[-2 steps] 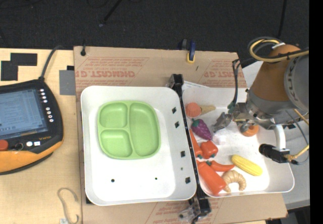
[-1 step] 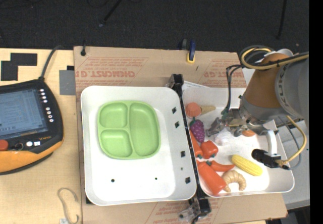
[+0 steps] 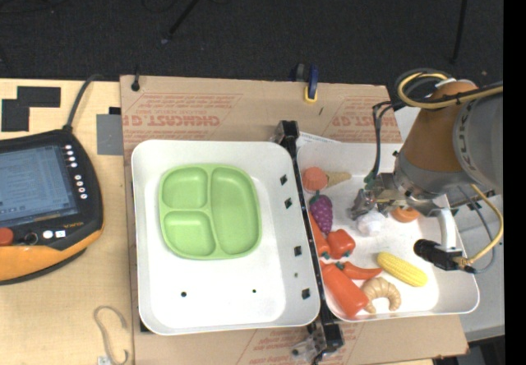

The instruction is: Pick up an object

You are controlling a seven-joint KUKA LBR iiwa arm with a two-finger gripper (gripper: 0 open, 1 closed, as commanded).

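Note:
The right bin (image 3: pixel 457 296) holds several toy foods: a purple grape bunch (image 3: pixel 321 212), a red pepper (image 3: pixel 340 242), an orange carrot (image 3: pixel 346 290), a yellow corn cob (image 3: pixel 403 269), a tan croissant (image 3: pixel 384 293) and a pinkish piece (image 3: pixel 316 178) near the far left corner. My gripper (image 3: pixel 369 202) hangs low over the middle of this bin, just above a small white object (image 3: pixel 370 224). A small orange piece (image 3: pixel 404 213) lies partly hidden beside the wrist. I see nothing held.
The left bin (image 3: pixel 146 273) holds a green divided plate (image 3: pixel 209 211). A black divider (image 3: pixel 301 224) runs between the bins. A control pendant (image 3: pixel 41 195) lies at the far left of the bench. A black cable end (image 3: pixel 436 253) hangs over the right bin.

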